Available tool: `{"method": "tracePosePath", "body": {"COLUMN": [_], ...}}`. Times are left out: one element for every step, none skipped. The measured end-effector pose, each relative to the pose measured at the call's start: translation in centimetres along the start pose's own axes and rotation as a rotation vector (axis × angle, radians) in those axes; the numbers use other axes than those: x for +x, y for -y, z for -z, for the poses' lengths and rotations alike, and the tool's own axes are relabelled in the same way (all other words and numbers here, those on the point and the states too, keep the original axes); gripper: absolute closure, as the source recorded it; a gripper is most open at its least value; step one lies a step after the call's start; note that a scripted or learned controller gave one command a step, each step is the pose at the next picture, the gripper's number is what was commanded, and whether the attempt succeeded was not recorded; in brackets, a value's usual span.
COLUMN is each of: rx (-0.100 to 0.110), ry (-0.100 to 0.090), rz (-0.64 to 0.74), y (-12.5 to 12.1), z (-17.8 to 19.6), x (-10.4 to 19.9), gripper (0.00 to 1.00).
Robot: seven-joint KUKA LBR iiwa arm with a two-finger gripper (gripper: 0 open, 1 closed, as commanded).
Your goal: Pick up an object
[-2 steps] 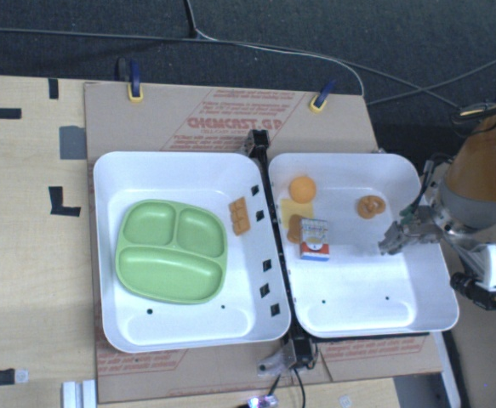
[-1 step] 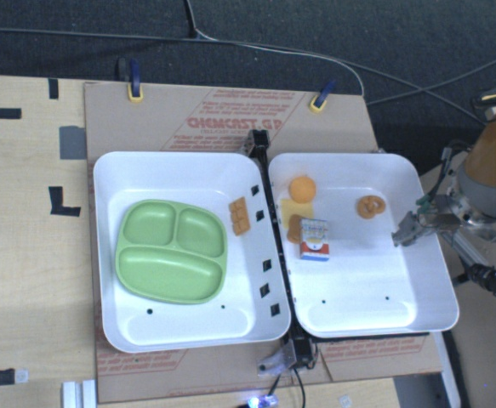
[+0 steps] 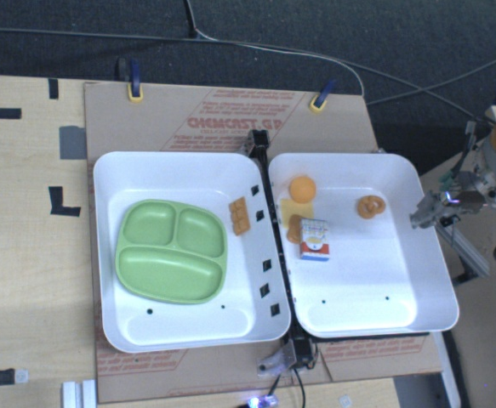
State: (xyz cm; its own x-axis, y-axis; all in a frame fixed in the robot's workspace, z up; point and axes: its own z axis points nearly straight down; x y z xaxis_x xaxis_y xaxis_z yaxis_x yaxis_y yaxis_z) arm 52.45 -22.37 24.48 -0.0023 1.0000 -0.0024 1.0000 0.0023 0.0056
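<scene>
1. The right bin (image 3: 401, 253) holds the loose objects, all in its upper left part: an orange ball (image 3: 302, 188) near the divider, a small printed carton (image 3: 315, 240) with a red and blue lower edge lying below it, and a brown ring-shaped piece (image 3: 370, 206) off to the right, well apart from the others.
2. A pale yellow block (image 3: 292, 212) sits just under the ball, and a small brown piece (image 3: 295, 228) touches the carton's left side.
3. The left bin (image 3: 179, 313) carries a green divided plate (image 3: 172, 251) with three compartments, and a small orange-brown waffle-like piece (image 3: 240, 217) lies beside the plate's upper right, near the divider.
4. The gripper (image 3: 439, 206) hangs just outside the right bin's right rim, above none of the objects; whether it is wide or narrow cannot be told.
5. Both bins rest on a sheet of brown cardboard (image 3: 230, 117) with red printing, held at its far edge by two clamps (image 3: 133, 82).
6. The cardboard lies on a light wooden bench (image 3: 18, 253) bearing black tape marks; dark carpet (image 3: 316, 15) with a cable running over it lies beyond.
</scene>
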Motion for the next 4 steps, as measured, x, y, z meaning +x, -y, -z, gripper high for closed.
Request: {"method": "tracePosePath", "body": {"rx": [0.004, 0.007, 0.008, 0.007], "ry": [-0.002, -0.003, -0.004, -0.004], "rz": [0.000, 0.003, 0.004, 0.005], "y": [-0.1, 0.5, 0.1, 0.2], "z": [2.4, 2.2, 0.7, 0.6], "x": [0.1, 5.0, 10.9, 17.2], "gripper": [1.00, 1.00, 1.00, 1.00]}}
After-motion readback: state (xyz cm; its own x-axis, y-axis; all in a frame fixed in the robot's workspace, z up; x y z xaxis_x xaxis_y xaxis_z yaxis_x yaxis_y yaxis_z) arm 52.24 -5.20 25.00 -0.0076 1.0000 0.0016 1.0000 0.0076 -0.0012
